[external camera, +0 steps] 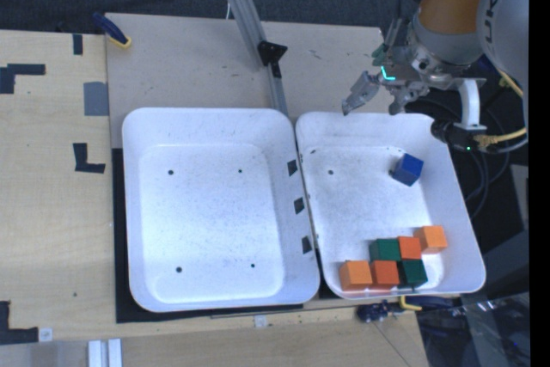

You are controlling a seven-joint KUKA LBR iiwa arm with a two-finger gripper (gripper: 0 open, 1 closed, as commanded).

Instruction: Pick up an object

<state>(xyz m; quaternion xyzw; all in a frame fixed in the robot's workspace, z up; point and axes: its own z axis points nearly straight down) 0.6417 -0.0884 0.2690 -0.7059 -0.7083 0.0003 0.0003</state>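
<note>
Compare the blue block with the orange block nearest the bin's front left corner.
The blue block stands alone, near the right bin's back; the orange block sits at the front, in a cluster with green and orange blocks. The blue one looks tilted; the orange one lies flat. Both are small cubes in one bin.

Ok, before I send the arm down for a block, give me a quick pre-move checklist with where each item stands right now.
1. Claw carrying nothing: ok, no object sits between its fingers.
2. Claw spread wide enough for a block: ok, the fingers look parted.
3. Claw over a target: not ok, it hangs above the far rim of the right bin, not above any block.
4. Easy target available: ok, the blue block lies alone, apart from the others.
5. Cluster pick: not ok, the orange blocks and green blocks are packed together against the near wall.
6. Blue block squared to the claw: cannot tell, it looks turned.
</note>
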